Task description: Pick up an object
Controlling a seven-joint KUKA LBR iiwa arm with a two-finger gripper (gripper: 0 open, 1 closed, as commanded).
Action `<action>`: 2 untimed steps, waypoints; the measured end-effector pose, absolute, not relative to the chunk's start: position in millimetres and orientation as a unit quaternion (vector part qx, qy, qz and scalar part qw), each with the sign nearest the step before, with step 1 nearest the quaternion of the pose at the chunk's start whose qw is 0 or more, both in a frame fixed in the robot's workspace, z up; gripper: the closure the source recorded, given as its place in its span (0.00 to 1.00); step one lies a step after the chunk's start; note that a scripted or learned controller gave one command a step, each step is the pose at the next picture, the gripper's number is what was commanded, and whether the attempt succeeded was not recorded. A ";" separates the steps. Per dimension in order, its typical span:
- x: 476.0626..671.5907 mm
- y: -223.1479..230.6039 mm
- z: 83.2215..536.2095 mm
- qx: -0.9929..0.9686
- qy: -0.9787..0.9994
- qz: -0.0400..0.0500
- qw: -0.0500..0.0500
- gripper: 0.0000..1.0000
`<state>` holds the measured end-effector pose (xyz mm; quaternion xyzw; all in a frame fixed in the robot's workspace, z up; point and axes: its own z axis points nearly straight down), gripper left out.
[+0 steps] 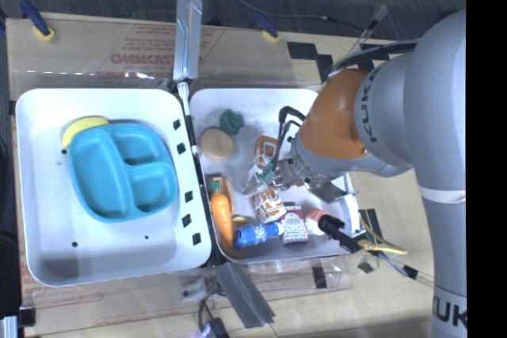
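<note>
My gripper [266, 176] reaches down into the middle of the right bin [261, 100], below the orange wrist band. It hangs over a cluster of small snack packets: one orange-and-white packet [265, 149] just behind it and another [270, 206] just in front. A blue packet [258, 233] and a pink-and-white carton [295, 232] lie at the bin's front wall. An orange carrot [222, 219] lies along the left wall. A tan ball [216, 143] and a dark green lump [231, 121] sit at the back left.
The left bin [36, 194] holds a blue divided tray [123, 170] with a yellow object [82, 127] tucked under its back left corner. The bulky grey arm [428, 107] covers the right side of the right bin.
</note>
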<state>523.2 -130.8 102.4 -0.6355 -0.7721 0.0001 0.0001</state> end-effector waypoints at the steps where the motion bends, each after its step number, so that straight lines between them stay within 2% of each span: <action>1: 523.6 -130.3 111.5 -0.633 -0.774 0.001 0.000 1.00; 2: 552.2 -70.9 206.5 -0.621 -0.784 -0.002 -0.002 1.00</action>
